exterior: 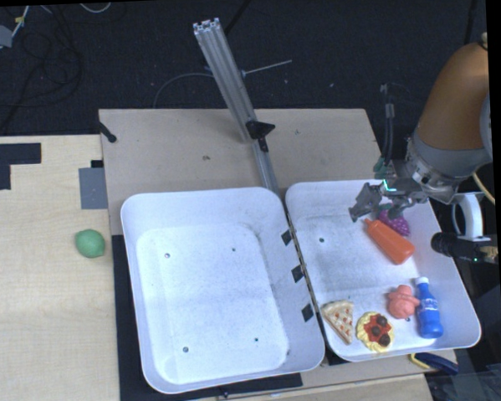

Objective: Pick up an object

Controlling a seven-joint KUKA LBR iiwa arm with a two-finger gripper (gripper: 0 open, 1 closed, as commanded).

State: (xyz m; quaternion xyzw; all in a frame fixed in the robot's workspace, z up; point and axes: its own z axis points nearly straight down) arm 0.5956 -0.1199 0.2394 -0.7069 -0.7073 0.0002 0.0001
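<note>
Far left, on the bare wooden bench [45, 273], a small green ball [90, 243], well apart from both bins and most likely outside the working zone. Next, the left bin [150, 211], nothing inside to take. Between the bins, black clips [298, 273] on the shared edge, probably to keep the two together. Then the right bin [334, 201] with all the candidates: along the near side a pizza slice [340, 319], just beside it a round red-and-yellow piece [375, 330], then a pink toy [401, 301] touching a blue bottle [427, 309]. Higher up, an orange carrot-like piece [391, 241] lying at a slant, a purple thing [398, 224] just behind it. Directly above the upper end of the orange piece, the gripper [376, 204], dark fingers spread apart, nothing between them. Presumably lowered here because this piece lies alone enough for a clean pinch. Nothing lifted yet.
</note>
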